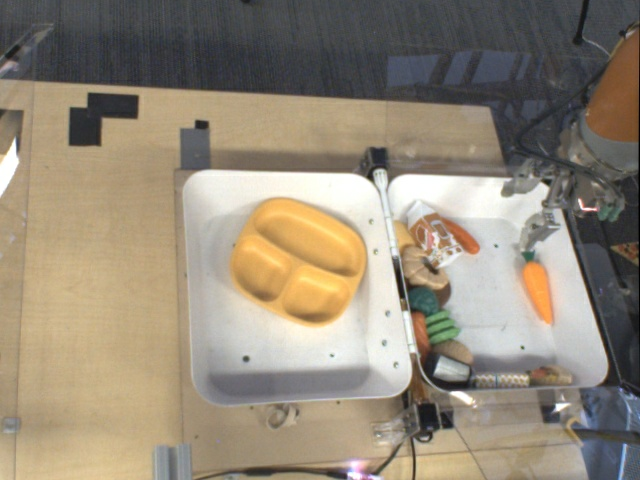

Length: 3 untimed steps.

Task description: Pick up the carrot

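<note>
Just one camera here, fixed up above the desk [100, 268] and looking down at a slant, far enough back to fit both white bins: left bin [205, 298], right bin [585, 308]. Dark floor shows along the top edge. The arm [615, 108] pokes in from the right side.

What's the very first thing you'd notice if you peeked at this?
The big yellow divided plate in the left bin grabs the eye first. Next comes the bright orange carrot lying alone near the right bin's far side, with the gripper just above its green top. A jumble of toy food crowds that bin's left wall.
</note>
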{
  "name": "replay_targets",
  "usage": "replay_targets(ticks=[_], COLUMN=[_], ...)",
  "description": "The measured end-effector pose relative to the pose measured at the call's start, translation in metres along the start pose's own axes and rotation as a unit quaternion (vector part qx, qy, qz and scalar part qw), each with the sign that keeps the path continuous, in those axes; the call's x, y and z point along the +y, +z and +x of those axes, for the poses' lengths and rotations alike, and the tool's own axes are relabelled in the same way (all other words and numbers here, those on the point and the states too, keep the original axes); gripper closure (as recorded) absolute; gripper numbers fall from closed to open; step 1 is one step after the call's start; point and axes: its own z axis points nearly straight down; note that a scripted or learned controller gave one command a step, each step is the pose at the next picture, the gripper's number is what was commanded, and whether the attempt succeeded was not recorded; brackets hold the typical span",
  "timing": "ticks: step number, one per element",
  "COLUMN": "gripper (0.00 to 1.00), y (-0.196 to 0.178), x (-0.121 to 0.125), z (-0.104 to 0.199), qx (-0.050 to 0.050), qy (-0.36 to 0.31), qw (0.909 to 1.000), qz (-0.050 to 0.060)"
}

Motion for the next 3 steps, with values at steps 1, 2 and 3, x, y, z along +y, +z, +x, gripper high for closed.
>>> replay_targets(ticks=[1, 2, 3], gripper=[0.0, 0.0, 0.0], y=[0.101, 0.103, 0.102], x=[-0.012, -0.013, -0.011], z=[0.018, 0.049, 0.079], qx=[-0.003, -0.001, -0.001], qy=[-0.195, -0.39, -0.449], qw=[0.9809, 0.9206, 0.8933], qz=[0.001, 0.001, 0.001])
